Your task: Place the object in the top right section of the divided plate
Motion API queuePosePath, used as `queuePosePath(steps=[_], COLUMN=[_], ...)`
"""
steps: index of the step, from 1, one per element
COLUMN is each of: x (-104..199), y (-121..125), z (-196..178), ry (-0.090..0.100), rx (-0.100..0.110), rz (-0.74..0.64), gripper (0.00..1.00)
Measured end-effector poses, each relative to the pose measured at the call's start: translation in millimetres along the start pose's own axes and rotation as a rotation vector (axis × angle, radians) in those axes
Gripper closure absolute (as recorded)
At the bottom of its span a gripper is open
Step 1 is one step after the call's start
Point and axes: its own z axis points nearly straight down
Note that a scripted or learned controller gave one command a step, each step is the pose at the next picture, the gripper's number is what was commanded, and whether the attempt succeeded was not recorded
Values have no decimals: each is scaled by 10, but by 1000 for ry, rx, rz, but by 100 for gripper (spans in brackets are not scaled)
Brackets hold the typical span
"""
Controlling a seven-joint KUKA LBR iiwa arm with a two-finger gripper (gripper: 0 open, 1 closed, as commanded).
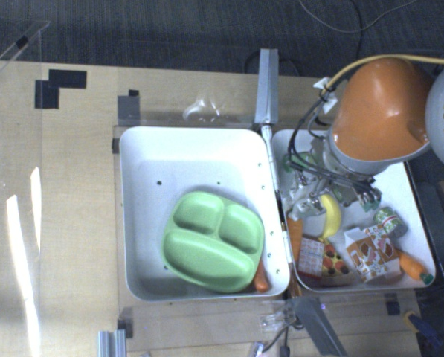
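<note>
1. Down on the bench sit two white bins side by side. The left bin (136,199) holds a green divided plate (213,240). The plate lies flat near the front of that bin and is turned a little.
2. The plate has three parts: two small ones at the back and one long one at the front. The top right section (241,227) has nothing in it, and neither do the other two.
3. A small orange thing (260,277) lies against the plate's front right edge, in the same bin.
4. To the right of the plate, past the wall between the bins, is the right bin (419,210). It holds many small things.
5. The arm (378,110) hangs over the right bin, well to the right of the plate and further back. Its big orange band hides much of that bin.
6. The gripper (329,198) points down, right of the plate and well apart from it. I cannot tell if it is open or closed, because wires and metal parts crowd around it.
7. A yellow banana (330,216) lies just under the gripper. I cannot tell if the gripper is touching it.
8. Also right of the plate are an orange stick (294,233) by the near wall, a red snack packet (311,257), a brown and white box (370,253), a green can (389,220) and a carrot (415,268) furthest from the plate.
</note>
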Motion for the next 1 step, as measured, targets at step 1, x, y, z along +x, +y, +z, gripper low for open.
queuePosePath(steps=[1], x=[386], y=[-28], z=[-204], ry=[8], rx=[2], rz=[247], gripper=[100])
